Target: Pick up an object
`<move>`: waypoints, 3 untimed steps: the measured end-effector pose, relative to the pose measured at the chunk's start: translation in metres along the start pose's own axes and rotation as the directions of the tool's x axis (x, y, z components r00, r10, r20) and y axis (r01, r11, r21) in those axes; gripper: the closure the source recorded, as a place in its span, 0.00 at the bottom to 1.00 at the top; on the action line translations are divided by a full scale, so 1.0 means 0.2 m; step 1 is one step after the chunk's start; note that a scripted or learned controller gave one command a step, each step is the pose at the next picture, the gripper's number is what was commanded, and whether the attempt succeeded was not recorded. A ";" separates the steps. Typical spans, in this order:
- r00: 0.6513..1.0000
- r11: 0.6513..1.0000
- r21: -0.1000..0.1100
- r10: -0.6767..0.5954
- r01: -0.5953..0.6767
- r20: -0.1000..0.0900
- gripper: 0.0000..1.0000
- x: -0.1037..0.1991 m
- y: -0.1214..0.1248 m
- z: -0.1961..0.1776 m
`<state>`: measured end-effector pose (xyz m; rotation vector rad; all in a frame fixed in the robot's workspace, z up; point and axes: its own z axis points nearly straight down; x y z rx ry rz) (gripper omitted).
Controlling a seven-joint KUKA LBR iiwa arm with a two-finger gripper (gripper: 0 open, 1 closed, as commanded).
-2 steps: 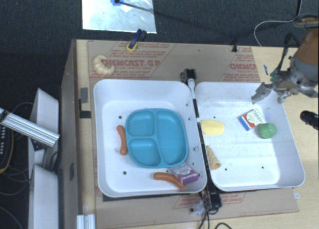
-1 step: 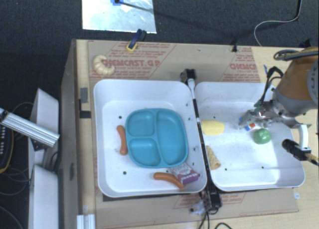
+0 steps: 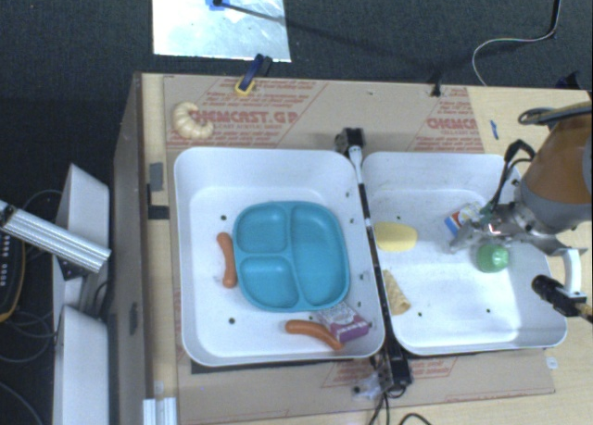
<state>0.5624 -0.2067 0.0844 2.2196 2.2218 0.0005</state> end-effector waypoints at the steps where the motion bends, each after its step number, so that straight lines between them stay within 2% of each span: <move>1: 1.000 1.000 -0.003 -0.001 0.001 0.001 1.00 0.00 0.01 -0.06; 2: 1.000 1.000 -0.003 -0.001 0.001 0.001 0.00 0.00 0.01 -0.05; 3: 1.000 1.000 -0.001 0.001 -0.001 0.001 0.00 0.08 -0.17 0.00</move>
